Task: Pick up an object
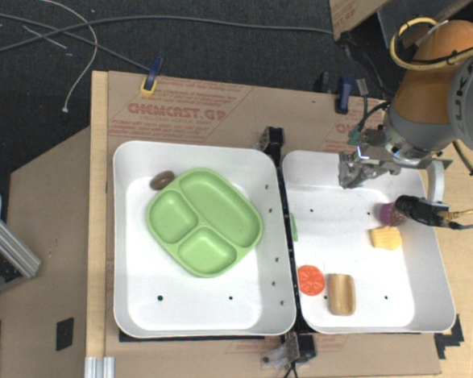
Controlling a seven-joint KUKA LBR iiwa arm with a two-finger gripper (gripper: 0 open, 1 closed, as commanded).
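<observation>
The right bin holds a yellow block, a small purple piece, an orange-red round piece and a tan cylinder. My gripper hangs over the far part of this bin, left of the purple piece and well above the orange one. Nothing shows between its dark fingers. The left bin holds a green divided plate and a small brown oval object by the plate's far-left edge.
A black clamp sits at the far end of the wall between the bins. A black part of the arm with a cable reaches over the right bin's right side. Blue clips hold the cardboard's far edge.
</observation>
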